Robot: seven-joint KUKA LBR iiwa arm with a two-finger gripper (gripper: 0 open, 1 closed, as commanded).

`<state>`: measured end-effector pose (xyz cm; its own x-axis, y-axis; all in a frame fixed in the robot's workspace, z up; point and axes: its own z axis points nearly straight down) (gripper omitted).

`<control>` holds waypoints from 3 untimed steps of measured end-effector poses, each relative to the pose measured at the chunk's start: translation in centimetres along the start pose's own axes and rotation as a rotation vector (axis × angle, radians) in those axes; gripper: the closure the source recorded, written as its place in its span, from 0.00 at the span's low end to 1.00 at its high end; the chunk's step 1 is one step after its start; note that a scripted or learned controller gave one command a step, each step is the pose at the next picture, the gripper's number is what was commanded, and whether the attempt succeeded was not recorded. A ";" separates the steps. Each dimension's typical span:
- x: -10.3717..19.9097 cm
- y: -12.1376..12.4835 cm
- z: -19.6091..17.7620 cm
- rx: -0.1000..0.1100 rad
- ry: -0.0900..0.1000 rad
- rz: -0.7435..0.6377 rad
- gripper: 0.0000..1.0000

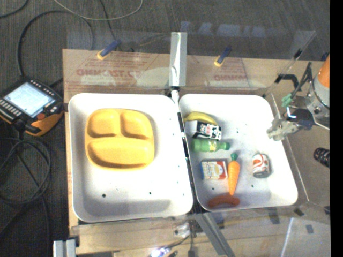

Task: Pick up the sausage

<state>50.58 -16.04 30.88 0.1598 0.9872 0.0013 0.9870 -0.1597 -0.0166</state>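
Observation:
The sausage [223, 201] is a reddish-brown curved link lying at the front edge of the right bin [278, 194], just below the tip of an orange carrot [233, 177]. My gripper [277, 132] hangs over the right rim of that bin, well to the right of and behind the sausage. Nothing sits between its fingers.
The right bin also holds a banana [199, 117], a small black-and-white carton [208, 130], a green bottle [209, 145], a small box [213, 170] and a can [261, 165]. A yellow divided tray [121, 138] lies in the left bin [128, 199]. A teach pendant [29, 105] rests at far left.

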 end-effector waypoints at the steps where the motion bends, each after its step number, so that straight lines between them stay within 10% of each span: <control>1: 0.1 0.0 -0.8 0.002 0.000 -0.002 1.00; 3: 0.3 0.1 -2.5 0.006 -0.002 -0.005 1.00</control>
<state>50.79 -15.80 33.38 0.1545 0.9880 -0.0003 0.9877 -0.1544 -0.0231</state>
